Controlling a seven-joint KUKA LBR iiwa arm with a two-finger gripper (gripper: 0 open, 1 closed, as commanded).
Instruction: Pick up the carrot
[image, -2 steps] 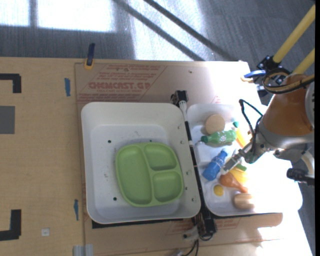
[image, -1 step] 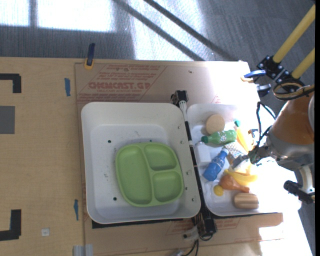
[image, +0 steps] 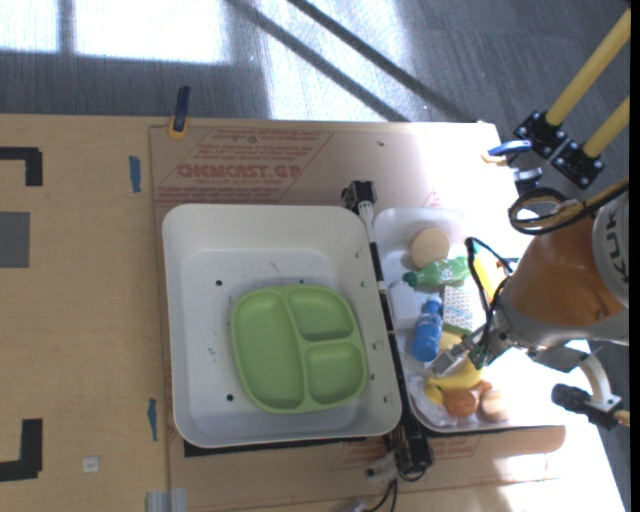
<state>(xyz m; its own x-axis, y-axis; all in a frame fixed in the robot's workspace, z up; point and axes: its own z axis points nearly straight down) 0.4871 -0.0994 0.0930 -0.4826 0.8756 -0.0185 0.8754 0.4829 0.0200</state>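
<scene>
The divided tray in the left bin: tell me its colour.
Light green tray, seen in the camera view.

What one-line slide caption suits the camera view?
Grey arm's gripper low over right white bin of toy food; green divided plate in left bin.

A matt green plastic tray (image: 297, 347) lies in a smooth white plastic bin (image: 190, 300) on cardboard (image: 80, 300).

Left bin (image: 190, 300): open floor on every side of the green divided plate (image: 298, 347), which sits low at its middle. Right bin (image: 400, 222): crowded, with a beige ball (image: 431, 244), green bottle (image: 437, 273), blue bottle (image: 427, 331), banana (image: 455, 376) and other small items packed close together; the arm (image: 560, 275) overhangs its right side. Bench (image: 80, 300) left of the bins: clear, flat approach.
</scene>
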